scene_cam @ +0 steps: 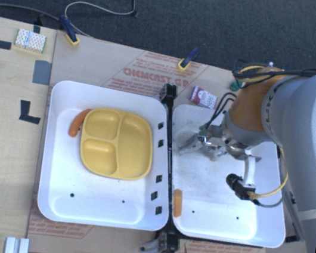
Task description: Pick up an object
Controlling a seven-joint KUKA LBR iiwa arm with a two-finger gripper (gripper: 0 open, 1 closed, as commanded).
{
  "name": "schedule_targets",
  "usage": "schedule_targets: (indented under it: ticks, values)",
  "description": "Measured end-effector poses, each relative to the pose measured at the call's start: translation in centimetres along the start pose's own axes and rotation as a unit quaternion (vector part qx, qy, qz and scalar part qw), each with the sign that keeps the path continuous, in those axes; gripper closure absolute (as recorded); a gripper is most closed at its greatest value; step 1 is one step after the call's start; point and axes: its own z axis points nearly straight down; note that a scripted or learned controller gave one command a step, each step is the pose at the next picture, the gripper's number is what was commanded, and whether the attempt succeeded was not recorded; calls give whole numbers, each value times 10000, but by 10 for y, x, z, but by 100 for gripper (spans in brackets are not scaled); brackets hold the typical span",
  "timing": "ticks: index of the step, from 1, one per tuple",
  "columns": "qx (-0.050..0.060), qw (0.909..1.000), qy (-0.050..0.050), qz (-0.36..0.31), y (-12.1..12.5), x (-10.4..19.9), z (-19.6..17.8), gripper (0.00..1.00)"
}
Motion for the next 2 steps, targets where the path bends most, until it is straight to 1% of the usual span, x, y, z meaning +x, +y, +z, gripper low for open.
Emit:
schedule_targets:
  ticks: [1,2]
  values:
    - [-12,10000,-7,-1,1,0,-10,100]
    - [-5,10000,-1,-6,0,1,-19,100]
